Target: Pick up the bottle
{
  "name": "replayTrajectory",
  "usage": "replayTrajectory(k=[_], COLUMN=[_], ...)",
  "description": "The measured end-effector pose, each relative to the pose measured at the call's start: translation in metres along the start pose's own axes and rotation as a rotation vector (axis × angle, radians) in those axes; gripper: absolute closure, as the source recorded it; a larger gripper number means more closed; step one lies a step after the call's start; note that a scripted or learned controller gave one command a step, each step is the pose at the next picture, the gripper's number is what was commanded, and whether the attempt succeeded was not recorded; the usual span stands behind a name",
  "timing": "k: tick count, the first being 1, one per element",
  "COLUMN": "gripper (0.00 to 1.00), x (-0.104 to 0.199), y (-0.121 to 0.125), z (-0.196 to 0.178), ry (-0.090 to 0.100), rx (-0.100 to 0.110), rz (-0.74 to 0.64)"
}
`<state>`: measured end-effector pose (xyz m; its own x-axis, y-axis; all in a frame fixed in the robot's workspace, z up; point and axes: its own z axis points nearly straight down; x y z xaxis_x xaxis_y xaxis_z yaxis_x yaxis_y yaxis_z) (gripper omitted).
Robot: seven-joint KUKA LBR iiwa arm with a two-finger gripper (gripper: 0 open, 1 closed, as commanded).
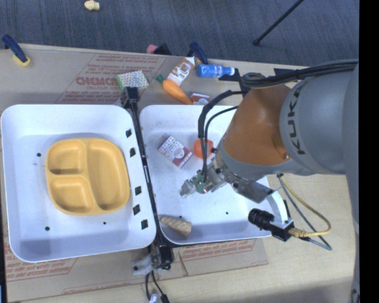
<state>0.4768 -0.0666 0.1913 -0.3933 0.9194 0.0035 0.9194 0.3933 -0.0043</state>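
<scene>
A blue plastic bottle (213, 71) lies on its side on the cardboard behind the right bin (240, 229). Beside it lies a white bottle with an orange label (182, 71). My gripper (194, 186) hangs low over the middle of the right bin, well in front of both bottles. Its tip is a small metallic cluster under the bulky grey and orange wrist (259, 131). No object shows at the tip. The wrist hides the right half of the bin floor.
In the right bin lie a small red-patterned carton (174, 151), an orange object (202, 148) partly under the arm, and a tan bread-like piece (175, 225) at the front rim. A carrot (175, 91) lies behind the bin. The left bin (19, 125) holds a yellow divided plate (87, 174).
</scene>
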Motion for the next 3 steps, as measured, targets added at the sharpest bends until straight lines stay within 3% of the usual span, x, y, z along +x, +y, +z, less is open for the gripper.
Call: replayTrajectory(k=[1, 2, 3], gripper=[1.00, 1.00, 1.00], x=[0.064, 0.147, 0.120], y=[0.027, 0.062, 0.051], z=[0.000, 0.000, -0.056], ry=[-0.001, -0.004, -0.006], rx=[0.001, -0.002, -0.002], rz=[-0.451, -0.676, -0.694])
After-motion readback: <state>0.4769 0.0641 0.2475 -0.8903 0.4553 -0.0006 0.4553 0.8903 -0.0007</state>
